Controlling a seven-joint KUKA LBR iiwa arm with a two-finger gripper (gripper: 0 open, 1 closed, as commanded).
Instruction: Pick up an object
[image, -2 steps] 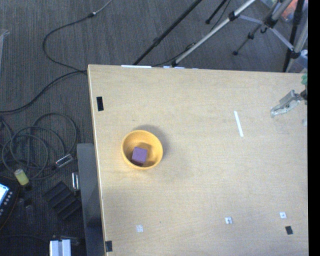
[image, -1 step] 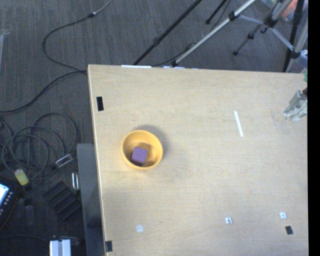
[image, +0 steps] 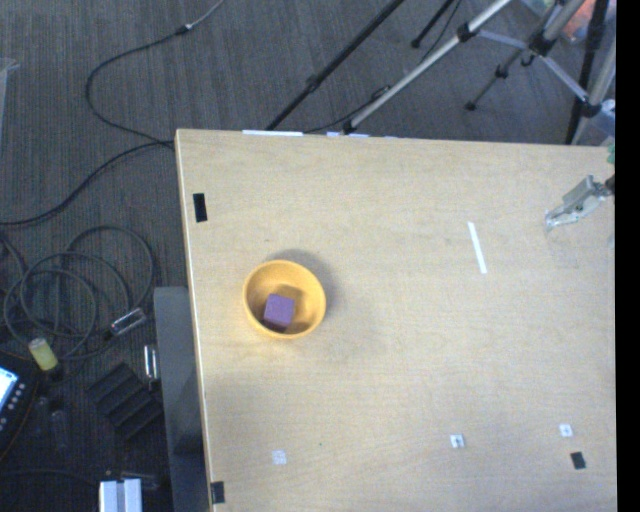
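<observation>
The reach has barely begun: the claw (image: 577, 203) sits at the tabletop's (image: 420, 380) right edge, too small to tell its opening, well apart from the purple block (image: 280, 311) in the yellow bowl (image: 311, 290), so it must cross leftward and descend.

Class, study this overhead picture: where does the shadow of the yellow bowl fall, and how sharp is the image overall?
Camera view: the yellow bowl casts a soft shadow toward the right and below on the table; the purple block inside looks slightly blurred; no strong glare.

Even, soft overhead light; the image is slightly blurry, with faint shadows.
</observation>
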